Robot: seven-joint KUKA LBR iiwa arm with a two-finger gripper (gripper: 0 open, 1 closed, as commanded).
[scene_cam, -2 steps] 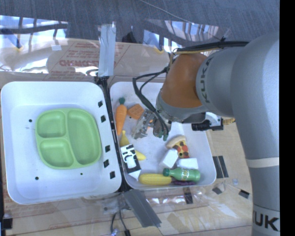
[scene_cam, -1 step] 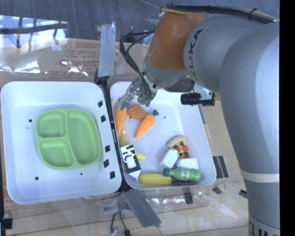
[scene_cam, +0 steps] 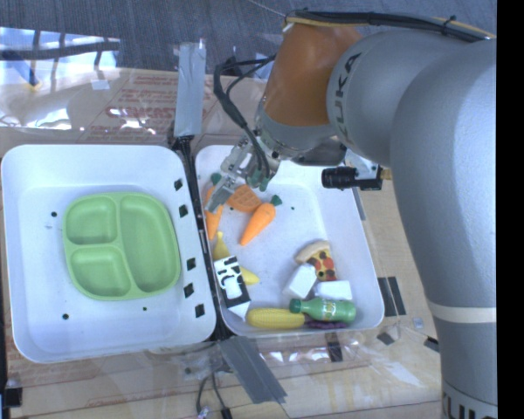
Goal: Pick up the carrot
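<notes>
- Camera view: the grey arm (scene_cam: 419, 147) comes in from the right and bends down over the right bin (scene_cam: 354, 234), its orange band (scene_cam: 301, 68) just above the wrist.
- The tool (scene_cam: 243, 177) hangs low over the upper left part of that bin, near the wall shared with the left bin (scene_cam: 17, 234).
- The carrot (scene_cam: 258, 222) lies loose on the bin floor just below and to the right of the tool, slanting with its green top up-right and its tip down-left. Nothing is gripped between the tool's tips, so the carrot is not picked up.
- Whether the tool is spread or closed I cannot tell; its tip is small and merges with the orange things under it.
- Another orange piece (scene_cam: 243, 199) lies right under the tool, and a thin orange one (scene_cam: 212, 221) rests along the bin's left wall; both sit close to the carrot.
- Further down the same bin are a pizza slice (scene_cam: 315, 254), a white block (scene_cam: 300, 280), a green bottle (scene_cam: 325, 309) and a yellow banana-like piece (scene_cam: 275, 319), well apart from the carrot.
- The left bin holds a green divided plate (scene_cam: 122, 244).
- The step in hand looks like the approach, before any grasp.
- The next move likely calls for a small shift toward the carrot's middle, the tool turned across its slant, then a descent clear of the orange neighbours.
</notes>
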